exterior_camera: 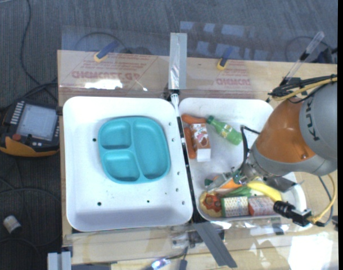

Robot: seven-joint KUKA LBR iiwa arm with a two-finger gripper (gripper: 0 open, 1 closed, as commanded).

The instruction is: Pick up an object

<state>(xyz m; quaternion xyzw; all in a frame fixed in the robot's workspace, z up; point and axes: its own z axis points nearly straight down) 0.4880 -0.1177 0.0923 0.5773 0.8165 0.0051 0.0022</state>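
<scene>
You've got the arm [298, 134] low over the right bin [256, 107], hiding its gripper, so whether it's apart or together I cannot tell. Toys crowd the bin's near edge: a banana [265, 190], a carton [199, 136], a green bottle [224, 129]. Left bin [81, 207] holds a teal tray [133, 149].

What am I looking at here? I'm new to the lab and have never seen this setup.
This is one camera fixed above a bench, looking down at a slant. The grey and orange shape on the right is a robot arm reaching into the right white bin, which holds small items: a green bottle, a red and white carton, a banana and a few cans. The left bin holds a blue divided tray. The arm's own body blocks the view of its gripper, so whether it holds anything cannot be told.
</scene>
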